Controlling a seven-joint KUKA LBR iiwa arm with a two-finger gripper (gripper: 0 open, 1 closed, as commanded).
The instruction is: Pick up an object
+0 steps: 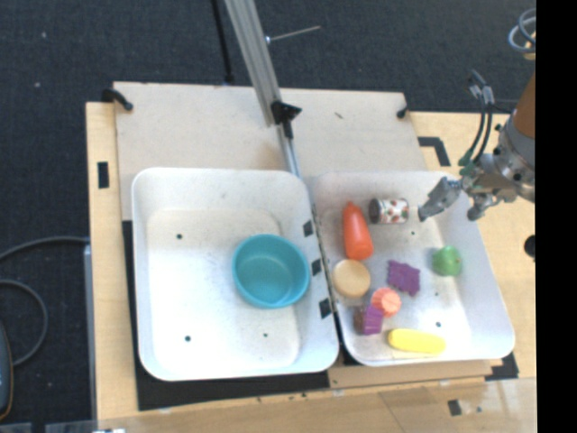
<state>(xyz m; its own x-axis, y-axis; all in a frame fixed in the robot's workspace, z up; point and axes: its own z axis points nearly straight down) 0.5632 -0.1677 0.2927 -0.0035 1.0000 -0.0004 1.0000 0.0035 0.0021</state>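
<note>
Grey and open-fingered, the gripper (458, 201) hangs over the far right corner of the right bin (491, 305), its two fingers spread with nothing between them. No object is yet picked; this reads as the approach step. Candidates lie close: a small red-and-white can (390, 210) just left of the fingers, a green ball (446, 261) nearer the camera, an orange carrot-like piece (357, 232), a tan round disc (352, 279), a purple block (403, 277) and a yellow banana-shaped toy (416, 340) at the near edge. The left bin (162, 242) holds a teal bowl (270, 271). Next, I judge, the arm must centre over one item, probably the can or the ball, descend and close.
</note>
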